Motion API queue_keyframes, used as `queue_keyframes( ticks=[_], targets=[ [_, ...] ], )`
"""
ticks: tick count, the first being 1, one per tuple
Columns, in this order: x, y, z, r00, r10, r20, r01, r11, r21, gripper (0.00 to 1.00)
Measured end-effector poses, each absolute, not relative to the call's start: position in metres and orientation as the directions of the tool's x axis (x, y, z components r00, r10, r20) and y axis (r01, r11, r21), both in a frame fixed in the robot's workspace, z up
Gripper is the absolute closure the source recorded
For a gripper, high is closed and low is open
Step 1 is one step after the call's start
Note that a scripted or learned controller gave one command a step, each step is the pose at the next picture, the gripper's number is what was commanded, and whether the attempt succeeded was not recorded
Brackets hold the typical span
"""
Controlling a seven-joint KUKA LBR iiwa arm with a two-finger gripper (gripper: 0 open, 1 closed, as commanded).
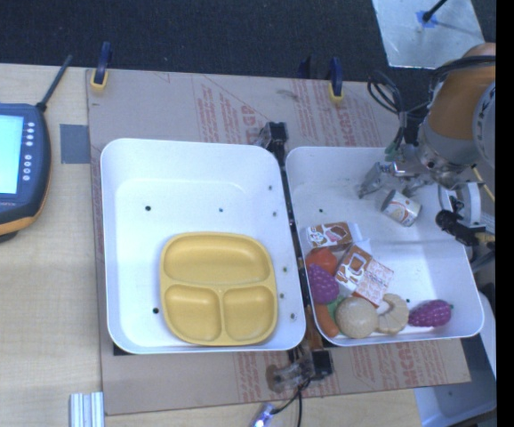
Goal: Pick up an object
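Lying in the upper right part of the right bin (328, 163), a small can (402, 209) with a brown and white label was the object nearest to the gripper (390, 178). The can was on its side, and its long axis seemed to run from upper left to lower right in the view. It lay just below the gripper and a little to the right, very close to the finger tips, but I could not see it between them, so I judged that nothing was held. The jaws looked spread fairly wide, one finger reaching to the left and the other toward the can. The coming move would probably need the gripper to shift a little down and right and to close across the short side of the can. In the lower part of the same bin I counted two flat packets (330, 235), two purple grape pieces (322, 284), and some round pale and orange food toys in a heap that I could not count well. The left bin (124, 163) had one yellow tray (219, 286) with three compartments.
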State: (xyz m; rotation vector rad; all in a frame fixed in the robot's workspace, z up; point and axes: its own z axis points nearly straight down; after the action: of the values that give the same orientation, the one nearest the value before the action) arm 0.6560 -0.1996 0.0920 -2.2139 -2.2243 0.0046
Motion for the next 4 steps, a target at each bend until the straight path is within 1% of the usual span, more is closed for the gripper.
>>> queue_keyframes(
  ticks=[1, 4],
  targets=[
    [0.6566, -0.2115, 0.0924, -0.003, 1.000, -0.001, 1.000, 0.003, -0.001, 0.00],
    [0.6567, -0.2113, 0.0923, -0.005, 1.000, -0.001, 1.000, 0.005, -0.001, 0.00]
  ],
)
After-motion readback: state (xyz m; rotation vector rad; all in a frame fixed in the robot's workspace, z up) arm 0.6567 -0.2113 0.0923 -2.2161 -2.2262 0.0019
